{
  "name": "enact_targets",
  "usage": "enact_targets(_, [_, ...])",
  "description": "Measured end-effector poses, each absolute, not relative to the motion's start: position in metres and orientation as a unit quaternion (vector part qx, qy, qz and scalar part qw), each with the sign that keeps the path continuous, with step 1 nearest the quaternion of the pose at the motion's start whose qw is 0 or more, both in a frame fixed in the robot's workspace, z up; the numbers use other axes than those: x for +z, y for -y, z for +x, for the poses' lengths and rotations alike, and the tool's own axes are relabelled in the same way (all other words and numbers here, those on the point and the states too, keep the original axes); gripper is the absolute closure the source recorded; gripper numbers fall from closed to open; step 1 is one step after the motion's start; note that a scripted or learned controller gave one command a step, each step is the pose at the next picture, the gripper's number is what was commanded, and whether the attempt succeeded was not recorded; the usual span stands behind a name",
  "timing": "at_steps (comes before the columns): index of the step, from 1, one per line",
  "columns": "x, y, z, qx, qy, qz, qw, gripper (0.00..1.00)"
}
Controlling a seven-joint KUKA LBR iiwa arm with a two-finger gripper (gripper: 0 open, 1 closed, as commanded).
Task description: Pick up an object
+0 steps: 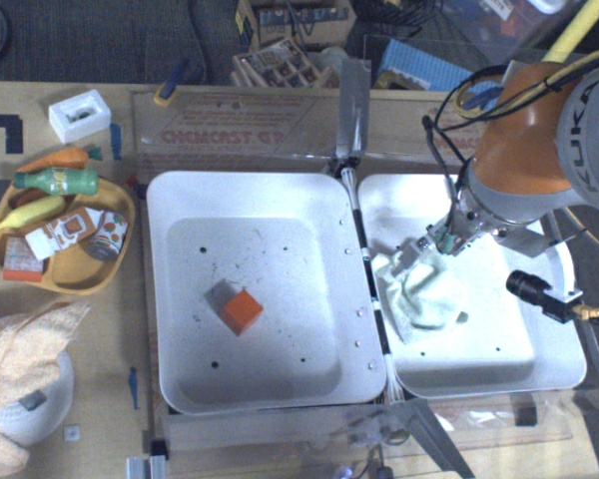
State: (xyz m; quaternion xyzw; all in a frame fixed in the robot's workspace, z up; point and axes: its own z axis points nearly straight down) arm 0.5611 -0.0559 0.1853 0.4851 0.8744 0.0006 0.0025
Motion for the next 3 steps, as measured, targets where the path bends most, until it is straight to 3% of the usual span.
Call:
enact_targets(1, [0.179, 0.1, 0.539, 0.0001, -0.862, 0.508, 0.0, 0.0])
enact_targets(2, [0.096, 0.139, 0.522, 0.0024, -0.868, 0.497, 0.004, 0.0])
enact_targets(3, [0.107, 0.14, 0.523, 0.0039, -0.866, 0.499, 0.006, 1.0])
